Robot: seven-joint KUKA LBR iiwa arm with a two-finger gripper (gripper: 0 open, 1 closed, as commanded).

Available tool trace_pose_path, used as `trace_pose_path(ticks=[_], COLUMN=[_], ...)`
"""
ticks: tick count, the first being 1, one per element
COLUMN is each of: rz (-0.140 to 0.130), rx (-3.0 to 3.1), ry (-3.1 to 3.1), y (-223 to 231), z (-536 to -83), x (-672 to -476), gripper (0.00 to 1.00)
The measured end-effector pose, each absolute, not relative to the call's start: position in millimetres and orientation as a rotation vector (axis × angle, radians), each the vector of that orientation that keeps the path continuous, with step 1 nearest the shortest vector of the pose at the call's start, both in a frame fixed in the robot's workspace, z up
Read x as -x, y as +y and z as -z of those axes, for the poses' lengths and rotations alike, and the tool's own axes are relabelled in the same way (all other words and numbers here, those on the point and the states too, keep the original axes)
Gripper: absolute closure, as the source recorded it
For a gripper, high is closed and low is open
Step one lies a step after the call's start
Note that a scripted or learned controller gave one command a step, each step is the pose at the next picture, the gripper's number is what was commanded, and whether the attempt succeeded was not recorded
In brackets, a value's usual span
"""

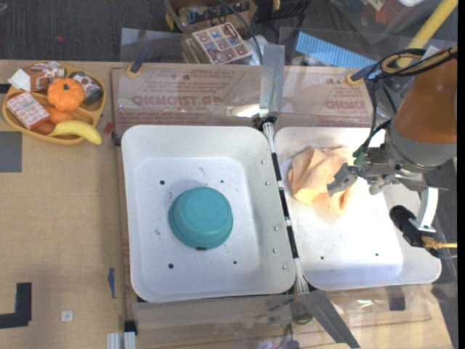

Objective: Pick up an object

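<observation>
Where it lies, crumpled orange cloth (318,179).

Just beside our grey gripper (347,181) we see a pale orange-yellow cloth (317,177) on the white right bin (378,264). Above the wrist our arm (429,115) turns orange. Well away, past the cloth, the white left bin (145,158) bears a teal bowl (201,217). Farthest off, a yellow tray (22,118) bears an orange pumpkin (65,94) and a yellow banana (77,130).
</observation>
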State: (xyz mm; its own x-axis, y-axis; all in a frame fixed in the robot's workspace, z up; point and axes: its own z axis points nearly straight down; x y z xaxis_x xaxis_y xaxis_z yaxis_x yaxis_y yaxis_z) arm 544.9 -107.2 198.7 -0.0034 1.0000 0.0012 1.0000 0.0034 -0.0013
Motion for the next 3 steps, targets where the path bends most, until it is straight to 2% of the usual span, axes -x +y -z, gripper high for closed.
trace_pose_path(ticks=[1, 2, 3], rz=[0.010, 0.007, 0.012], rx=[2.049, 1.889, 1.896], ry=[-2.393, -2.520, -2.522], y=[-142.3, -120.8, -122.3], z=[-89.5, -89.7, -101.4], x=[-586.4, -588.5, -589.8], gripper=[0.00, 0.00, 1.00])
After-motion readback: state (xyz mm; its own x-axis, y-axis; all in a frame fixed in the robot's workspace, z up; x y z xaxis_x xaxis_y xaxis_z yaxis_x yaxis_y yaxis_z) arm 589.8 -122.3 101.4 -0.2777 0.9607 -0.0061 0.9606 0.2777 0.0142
